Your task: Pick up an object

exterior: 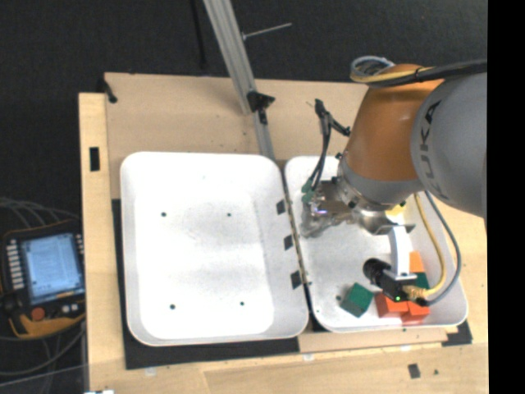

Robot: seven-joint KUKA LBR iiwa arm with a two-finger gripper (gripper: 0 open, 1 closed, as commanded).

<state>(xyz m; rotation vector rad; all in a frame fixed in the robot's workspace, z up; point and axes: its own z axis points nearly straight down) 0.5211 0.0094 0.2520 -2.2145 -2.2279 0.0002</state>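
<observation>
Claw [316,210] sits low over the right bin [340,249], in its far-left part, just beside the wall shared with the left bin [205,236]. Claw opening: can't tell from this angle, wrist blocks it. Nothing visibly gripped. Candidate objects are in the right bin's near corner: green block [355,300] on the floor, red block [392,306] just right of it, close together. Both are well apart from the claw. Both bins sit side by side on the tabletop [189,109].
</observation>
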